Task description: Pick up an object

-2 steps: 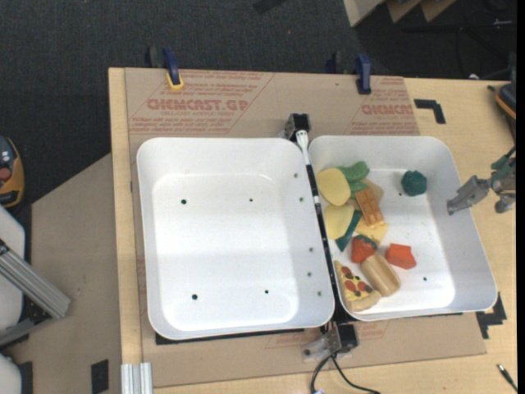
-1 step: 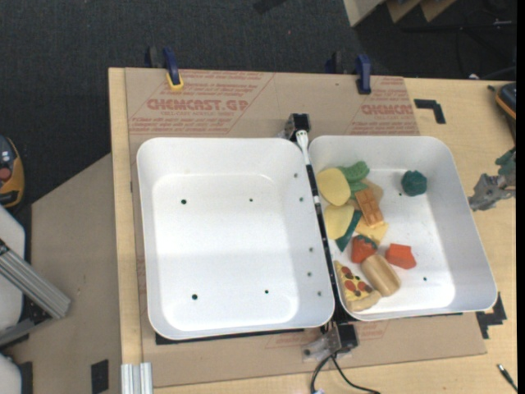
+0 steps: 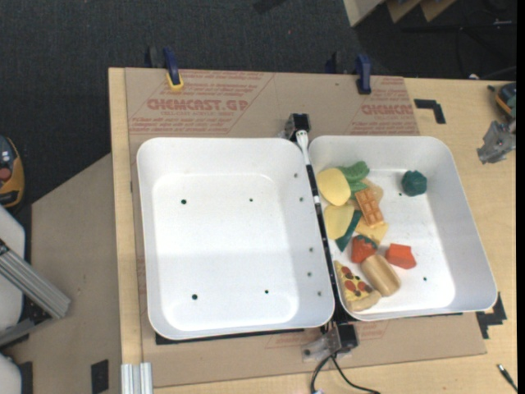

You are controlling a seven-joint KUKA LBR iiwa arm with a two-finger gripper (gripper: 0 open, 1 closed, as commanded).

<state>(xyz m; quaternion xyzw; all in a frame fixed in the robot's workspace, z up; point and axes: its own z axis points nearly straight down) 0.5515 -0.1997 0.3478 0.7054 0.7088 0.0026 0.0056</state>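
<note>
A dark carpeted floor surrounds a brown board bench (image 3: 246,97) printed with red lettering, clamped at its far edge by two blue clamps (image 3: 172,62), and bearing two shallow white bins side by side.

The things to pick from lie in the right bin (image 3: 459,220), crowded along its left wall. A round yellow piece (image 3: 334,186) sits nearest the far end of that cluster, touching a green leafy piece (image 3: 356,171) just beyond it. An orange waffle-patterned piece (image 3: 370,205) lies beside the yellow one, toward the bin's middle. Nearer the front, a yellow-green wedge (image 3: 340,221) rests against the left wall, with a small red piece (image 3: 362,249) just in front of it. A tan bun-like roll (image 3: 381,272) lies at the near end, touching a pizza slice (image 3: 353,286) that is tucked into the bin's near-left corner. A red-orange block (image 3: 401,256) sits just right of the roll. A dark green ball (image 3: 413,182) lies apart from the rest, toward the far-right part of the bin.

The left bin (image 3: 164,286) shows its white floor with a few small dark holes.

A grey metal part (image 3: 497,140) sits at the bench's right edge; whether it belongs to the gripper and how its fingers stand cannot be told.
</note>
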